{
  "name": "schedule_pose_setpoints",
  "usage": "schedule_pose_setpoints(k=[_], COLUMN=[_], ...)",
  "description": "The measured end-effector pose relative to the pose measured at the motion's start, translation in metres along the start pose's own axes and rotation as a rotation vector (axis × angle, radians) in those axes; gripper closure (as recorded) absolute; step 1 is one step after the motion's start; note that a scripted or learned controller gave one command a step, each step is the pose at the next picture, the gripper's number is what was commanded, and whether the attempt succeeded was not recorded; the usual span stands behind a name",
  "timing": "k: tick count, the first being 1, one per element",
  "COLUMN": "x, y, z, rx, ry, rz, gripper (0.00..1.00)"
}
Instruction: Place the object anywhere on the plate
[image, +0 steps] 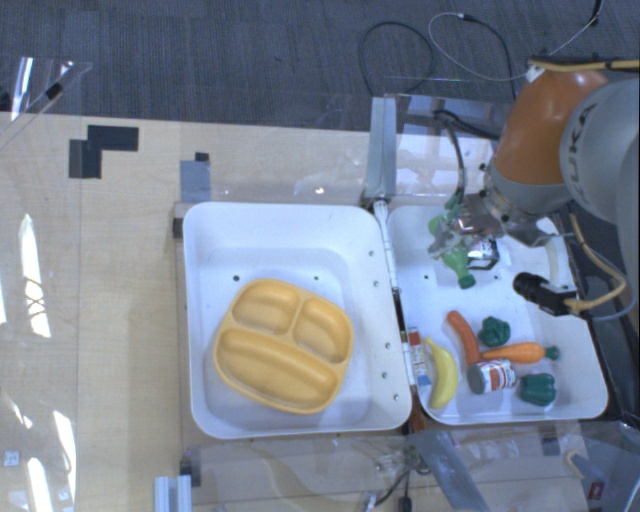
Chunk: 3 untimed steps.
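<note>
The label on the small can (492, 377) is too small to read.

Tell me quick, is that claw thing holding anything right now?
Gripper: closed on a green toy, above the right bin.

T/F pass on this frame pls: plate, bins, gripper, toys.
1. The plate lies in the left bin. True.
2. The banana is on the plate. False: it lies in the right bin, near the left wall.
3. The gripper is over the right bin. True, with a green toy right at its tip; a grasp can't be confirmed.
4. The carrot lies in the left bin. False: it is in the right bin, by the can.
5. The plate has one undivided well. False: it has three compartments.
</note>
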<state>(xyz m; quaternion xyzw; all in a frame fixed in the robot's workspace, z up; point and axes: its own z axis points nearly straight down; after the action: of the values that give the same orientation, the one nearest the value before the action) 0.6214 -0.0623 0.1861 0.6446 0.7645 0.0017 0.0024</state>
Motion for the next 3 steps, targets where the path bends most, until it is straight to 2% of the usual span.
schedule_pose_setpoints(k=[1,2,3], x=[0.063,0.122,0.160], y=[-0.054,-0.089,-0.109], z=[0.001,-0.032,0.001], rx=[0.002,0.000,0.003], ry=[0.002,0.002,0.003], rz=[-0.160,-0.265,-0.319], gripper=[1.00,1.00,1.00])
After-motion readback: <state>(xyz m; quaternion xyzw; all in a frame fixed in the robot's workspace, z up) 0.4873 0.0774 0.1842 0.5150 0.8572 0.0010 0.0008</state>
